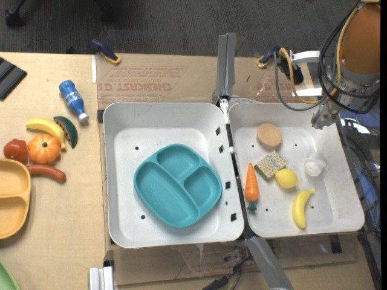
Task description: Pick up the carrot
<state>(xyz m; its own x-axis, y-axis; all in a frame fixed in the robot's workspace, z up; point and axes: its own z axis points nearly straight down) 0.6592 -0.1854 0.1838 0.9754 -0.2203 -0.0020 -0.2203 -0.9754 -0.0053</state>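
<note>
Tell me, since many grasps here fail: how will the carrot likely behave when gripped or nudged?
The carrot looks like a smooth, rigid toy, so it probably stays stiff and feels light. Its round, tapered body may roll or slip out of a pinch. It lies close to the right bin's left wall, so a nudge could pin it there.

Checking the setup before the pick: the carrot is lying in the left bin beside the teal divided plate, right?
Not quite. The camera view shows the carrot lying in the right bin, by its left wall. The teal divided plate sits in the left bin.
</note>
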